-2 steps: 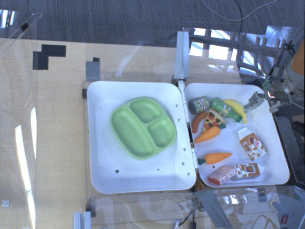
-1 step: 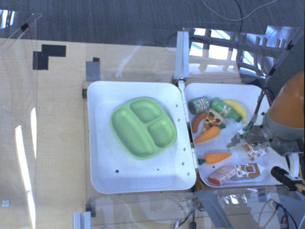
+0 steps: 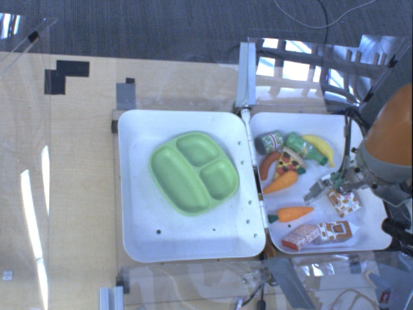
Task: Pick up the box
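In the right bin (image 3: 377,236), a small white and orange box (image 3: 346,203) lies near the right wall. A longer red and brown box (image 3: 318,234) lies flat along the front wall. My gripper (image 3: 330,185) hangs just above and to the left of the small box, open, with nothing between its fingers. The grey arm with its orange band (image 3: 392,131) reaches in from the right and covers part of the bin's right side.
The right bin also holds two toy carrots (image 3: 293,213) (image 3: 282,183), a pizza slice (image 3: 289,162), a banana (image 3: 323,148), a green bottle (image 3: 306,146) and a can (image 3: 269,141). A green divided plate (image 3: 193,171) lies in the left bin (image 3: 137,237).
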### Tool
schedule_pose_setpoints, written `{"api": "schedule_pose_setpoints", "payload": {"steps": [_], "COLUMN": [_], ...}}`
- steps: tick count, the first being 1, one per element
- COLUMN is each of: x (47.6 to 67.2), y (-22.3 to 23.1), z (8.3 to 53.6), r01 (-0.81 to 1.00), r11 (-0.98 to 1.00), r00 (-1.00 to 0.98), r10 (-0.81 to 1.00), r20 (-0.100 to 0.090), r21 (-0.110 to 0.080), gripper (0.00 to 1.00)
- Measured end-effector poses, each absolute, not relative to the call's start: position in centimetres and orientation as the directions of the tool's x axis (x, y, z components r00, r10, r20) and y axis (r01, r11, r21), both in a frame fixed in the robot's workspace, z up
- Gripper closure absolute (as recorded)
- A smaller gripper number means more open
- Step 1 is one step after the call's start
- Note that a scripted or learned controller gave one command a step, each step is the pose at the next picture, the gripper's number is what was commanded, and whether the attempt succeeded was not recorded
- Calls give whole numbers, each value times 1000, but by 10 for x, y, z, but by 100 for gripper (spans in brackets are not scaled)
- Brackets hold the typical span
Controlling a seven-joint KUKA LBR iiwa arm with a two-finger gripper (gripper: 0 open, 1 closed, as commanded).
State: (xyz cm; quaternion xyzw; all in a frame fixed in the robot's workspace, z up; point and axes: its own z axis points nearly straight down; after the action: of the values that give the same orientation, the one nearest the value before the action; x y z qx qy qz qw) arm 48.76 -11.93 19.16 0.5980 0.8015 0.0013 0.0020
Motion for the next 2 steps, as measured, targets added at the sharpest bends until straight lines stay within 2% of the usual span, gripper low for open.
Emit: {"api": "schedule_pose_setpoints", "payload": {"steps": [1,2], "x": [487,553], "y": [-100,-166], "z": [93,91], "r01": [979,794], "r11": [-205,-607], "r00": [205,608], "r10": [979,793], "r20": [1,31], "r21": [1,-31], "gripper": [0,0]}}
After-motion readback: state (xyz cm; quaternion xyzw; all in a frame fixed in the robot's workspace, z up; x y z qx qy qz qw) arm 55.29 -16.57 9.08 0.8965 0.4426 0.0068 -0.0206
